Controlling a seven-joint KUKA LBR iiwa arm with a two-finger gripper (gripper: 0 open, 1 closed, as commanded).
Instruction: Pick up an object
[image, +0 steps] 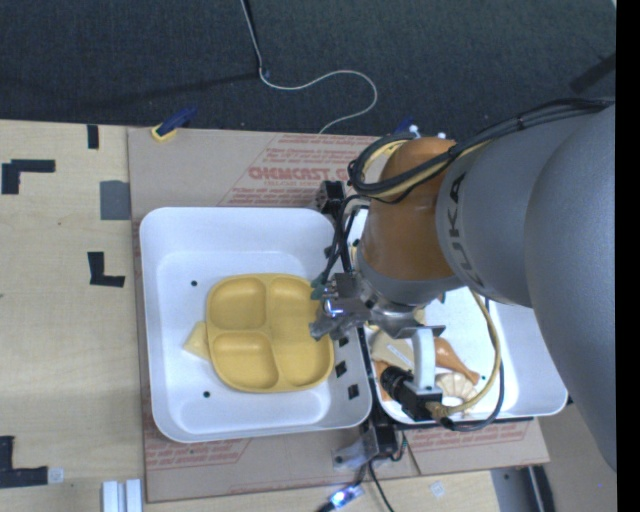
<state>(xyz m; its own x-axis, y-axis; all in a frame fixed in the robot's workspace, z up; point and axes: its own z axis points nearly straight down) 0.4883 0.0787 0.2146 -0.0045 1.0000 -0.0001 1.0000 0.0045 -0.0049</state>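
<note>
The gripper (329, 309) sits low over the right edge of a yellow tray (255, 335), at or just above its rim. The wrist covers it from above, so whether it is clenched on the rim, released, or merely close to it cannot be told. Whether it touches the tray is also unclear.

The yellow tray lies flat in the left bin (160, 300), toward the bin's near right part. It has four rounded compartments. Its right rim is partly hidden beneath the gripper's metal parts. A pale yellow piece (194, 341) pokes out from under the tray's left side; most of it is covered, and what it is cannot be made out.

The arm (520, 210) reaches in from the right, and its grey body and orange band hide most of the right bin (535, 385). In the small part of that bin that shows, tan and orange things (452, 360) lie close together, cut off by the wrist and too crowded to name.

Both bins rest on a cardboard sheet (280, 170) with red print that is partly hidden. A white cable (315, 82) loops across the dark floor beyond.
</note>
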